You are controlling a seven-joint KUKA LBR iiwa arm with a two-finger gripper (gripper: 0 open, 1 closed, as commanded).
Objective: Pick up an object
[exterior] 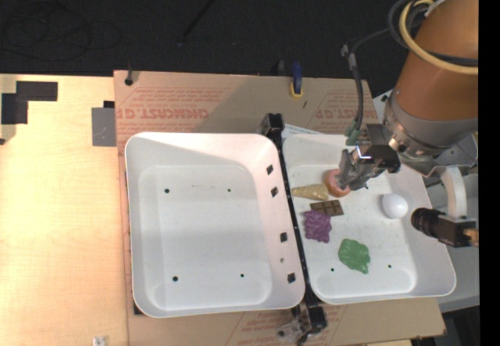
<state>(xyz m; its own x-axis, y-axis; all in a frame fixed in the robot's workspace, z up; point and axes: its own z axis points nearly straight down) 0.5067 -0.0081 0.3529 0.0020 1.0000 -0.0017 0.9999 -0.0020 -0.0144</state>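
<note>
Nearest the camera in the right shallow white plastic bin (437,278) lies a crumpled green soft object (355,255), lumpy and light by the look of it; I judge it would squash under a pinch, so a grasp across its middle suits best. Just up and left sits a knobbly purple toy like a grape cluster (317,226), probably rubbery and easy to nip at its narrow end. A small dark brown flat bar (327,208) lies beside it, thin and hard to get under. A tan cone-shaped piece (310,193) points left. To the right rests a smooth white ball-like object (394,205), likely to slip or roll.

The two-finger gripper (349,175) hangs over a pink rounded object (336,182); whether it is spread or pinching I cannot tell.

The left white bin (141,219) adjoins. Behind, the brown cardboard sheet (211,98) carries mirrored red print, not legible.
</note>
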